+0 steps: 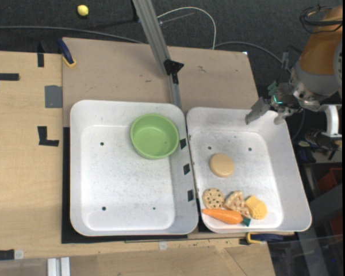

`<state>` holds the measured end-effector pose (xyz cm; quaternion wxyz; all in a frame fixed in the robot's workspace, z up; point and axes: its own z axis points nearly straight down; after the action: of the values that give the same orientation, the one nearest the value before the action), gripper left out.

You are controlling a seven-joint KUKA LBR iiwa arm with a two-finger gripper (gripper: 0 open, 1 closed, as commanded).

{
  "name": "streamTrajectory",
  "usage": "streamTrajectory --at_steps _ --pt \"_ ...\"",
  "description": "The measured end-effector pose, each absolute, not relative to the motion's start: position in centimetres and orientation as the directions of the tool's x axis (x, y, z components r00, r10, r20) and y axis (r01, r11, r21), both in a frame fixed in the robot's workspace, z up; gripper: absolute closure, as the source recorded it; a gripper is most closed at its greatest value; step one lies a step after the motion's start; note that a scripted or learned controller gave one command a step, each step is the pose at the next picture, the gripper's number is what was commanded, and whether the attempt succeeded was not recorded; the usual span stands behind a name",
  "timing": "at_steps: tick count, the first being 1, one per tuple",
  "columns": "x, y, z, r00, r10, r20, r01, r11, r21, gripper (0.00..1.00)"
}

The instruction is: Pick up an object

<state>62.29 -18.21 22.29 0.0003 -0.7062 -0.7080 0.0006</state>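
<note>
I am holding my hand (265, 111) over the right bin's (287, 154) upper right rim, grip unreadable, cookie (222, 165) lying below-left.

Robotics lab: plywood bench (23, 154) with tape marks, loose cables (187, 13), white bins (80, 154), toy food (234, 204).

Matt green plastic bowl (154, 135); speckled white bins (86, 171); pale wood bench (17, 171)
</note>
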Motion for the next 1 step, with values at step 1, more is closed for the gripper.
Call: streamTrajectory --at_steps 1 --pt "62.28 -18.21 22.29 -0.002 1.000 -0.001 1.000 0.002 -0.001 0.00"
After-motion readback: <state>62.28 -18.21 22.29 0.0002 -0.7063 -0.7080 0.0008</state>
